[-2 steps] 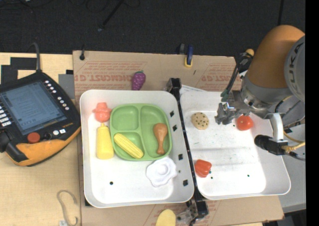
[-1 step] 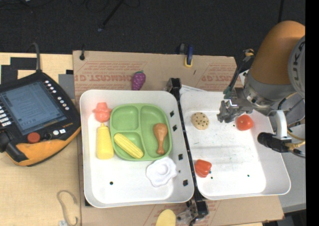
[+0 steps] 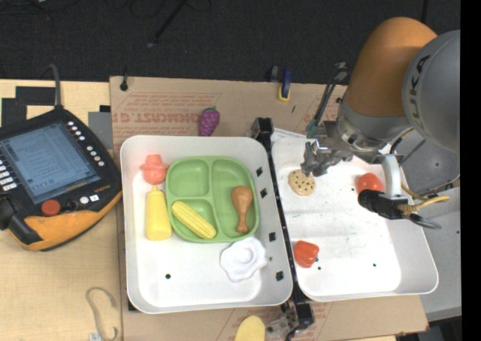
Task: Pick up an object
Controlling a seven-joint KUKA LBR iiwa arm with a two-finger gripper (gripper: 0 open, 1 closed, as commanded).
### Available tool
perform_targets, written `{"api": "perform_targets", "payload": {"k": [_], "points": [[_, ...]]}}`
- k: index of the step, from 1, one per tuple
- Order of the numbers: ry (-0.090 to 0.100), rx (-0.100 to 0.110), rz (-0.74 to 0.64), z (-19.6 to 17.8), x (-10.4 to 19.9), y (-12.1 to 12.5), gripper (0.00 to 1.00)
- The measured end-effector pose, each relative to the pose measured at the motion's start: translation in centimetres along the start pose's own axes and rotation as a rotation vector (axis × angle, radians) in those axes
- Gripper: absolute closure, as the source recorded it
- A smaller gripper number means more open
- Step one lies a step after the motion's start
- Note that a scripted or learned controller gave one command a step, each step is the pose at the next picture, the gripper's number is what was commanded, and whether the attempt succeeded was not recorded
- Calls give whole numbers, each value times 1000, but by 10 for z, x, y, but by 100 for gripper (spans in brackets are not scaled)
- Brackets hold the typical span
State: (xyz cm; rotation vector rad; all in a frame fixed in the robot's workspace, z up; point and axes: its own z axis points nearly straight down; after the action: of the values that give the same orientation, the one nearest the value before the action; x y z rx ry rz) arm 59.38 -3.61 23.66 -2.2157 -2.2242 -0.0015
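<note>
Gripper [image 3: 314, 167], its state impossible to tell from above, is poised just at 1 o'clock of the cookie [image 3: 302, 182] lying in the right bin [image 3: 421, 276], seemingly lined up for a pick, with nothing seen held.

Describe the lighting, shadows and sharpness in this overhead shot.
Camera view: even, bright light on both white bins; soft shadows only, as under the hand near the cookie; the background behind the bench is dark; toys like the corn look sharp, no strong glare.
</note>
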Motion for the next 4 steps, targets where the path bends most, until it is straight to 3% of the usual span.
{"api": "perform_targets", "payload": {"k": [1, 2, 4], "points": [[0, 0, 1, 5, 43, 20, 100], [0, 3, 1, 19, 94, 23, 100], [-1, -1, 5, 1, 105, 35, 100]]}}
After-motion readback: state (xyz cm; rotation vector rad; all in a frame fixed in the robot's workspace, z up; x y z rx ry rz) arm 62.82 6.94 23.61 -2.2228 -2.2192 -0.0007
